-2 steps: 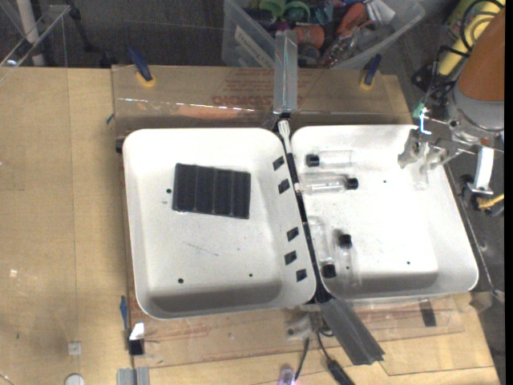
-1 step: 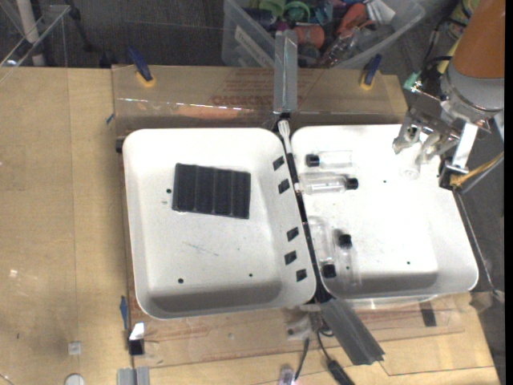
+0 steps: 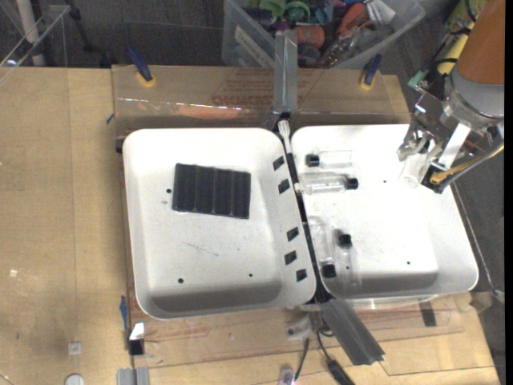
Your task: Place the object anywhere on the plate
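Left of gripper point(image 3: 418, 152), well apart: clear bottles point(image 3: 329, 184).

One fixed camera here, high over the table point(image 3: 56, 215), angled down across both white bins point(image 3: 200, 295), far enough back to catch the arm point(image 3: 481, 62) entering from the right.

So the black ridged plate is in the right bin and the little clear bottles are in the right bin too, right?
Not quite. The camera view shows the black ridged plate lying in the left bin, not the right one. You are right about the little clear bottles: they are in the right bin, near the divider between the bins.
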{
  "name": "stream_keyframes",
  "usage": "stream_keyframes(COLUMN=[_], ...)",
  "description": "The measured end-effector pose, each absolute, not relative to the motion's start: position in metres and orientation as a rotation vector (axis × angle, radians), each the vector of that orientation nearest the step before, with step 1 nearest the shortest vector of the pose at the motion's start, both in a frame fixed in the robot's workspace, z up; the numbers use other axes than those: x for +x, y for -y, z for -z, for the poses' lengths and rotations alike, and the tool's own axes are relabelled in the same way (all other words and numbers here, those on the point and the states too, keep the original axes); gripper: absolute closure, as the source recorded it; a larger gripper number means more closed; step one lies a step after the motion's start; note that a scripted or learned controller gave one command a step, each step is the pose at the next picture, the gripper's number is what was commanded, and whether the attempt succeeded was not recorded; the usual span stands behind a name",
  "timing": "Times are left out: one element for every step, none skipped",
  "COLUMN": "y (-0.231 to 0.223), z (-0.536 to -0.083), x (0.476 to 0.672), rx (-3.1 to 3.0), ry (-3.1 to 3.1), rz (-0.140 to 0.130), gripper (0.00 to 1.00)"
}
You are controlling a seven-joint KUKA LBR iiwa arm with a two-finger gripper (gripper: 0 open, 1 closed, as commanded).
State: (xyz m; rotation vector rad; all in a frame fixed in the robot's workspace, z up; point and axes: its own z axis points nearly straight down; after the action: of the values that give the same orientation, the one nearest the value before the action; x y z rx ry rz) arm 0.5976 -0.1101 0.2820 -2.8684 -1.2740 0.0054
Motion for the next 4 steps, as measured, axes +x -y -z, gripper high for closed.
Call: stream_keyframes(y=[0.135,0.139,0.105,0.092], z=[-0.275,-0.229,-0.269,-0.249], x=[0.601,0.625,0.596,0.590], rx=[-2.989,-3.099,-3.119,-3.106], ry=[0.966,0.500,0.355,0.443], rz=[-0.003,-0.007,-0.006,-0.009], gripper=[1.00,1.00,1.00,1.00])
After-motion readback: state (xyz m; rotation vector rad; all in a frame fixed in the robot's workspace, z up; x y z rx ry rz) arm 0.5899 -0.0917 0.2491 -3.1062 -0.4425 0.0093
